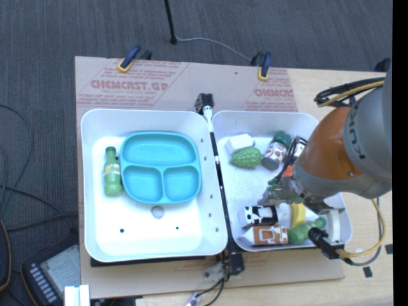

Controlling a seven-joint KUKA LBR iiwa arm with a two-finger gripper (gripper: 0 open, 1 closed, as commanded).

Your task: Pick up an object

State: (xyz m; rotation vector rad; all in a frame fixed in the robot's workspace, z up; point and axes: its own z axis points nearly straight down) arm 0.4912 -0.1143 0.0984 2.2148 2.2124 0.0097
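Observation:
The right bin (224,190) holds a white block (240,142), a bumpy green toy (246,157), a small can (273,155) and a dark green item (281,138) at its far side. At its near side lie a black-and-white carton (260,215), an orange-brown carton (268,235), a yellow piece (298,213) and a green piece (298,234). My gripper (279,194) hangs low in this bin, just above the black-and-white carton and left of the yellow piece. The wrist with its orange band covers most of it.
The left bin (95,228) holds a blue divided plate (160,167), a green bottle (112,171) beside it and a small grey disc (157,212). The arm's bulk covers the right bin's right side. A clamp (204,102) sits between the bins at the far rim.

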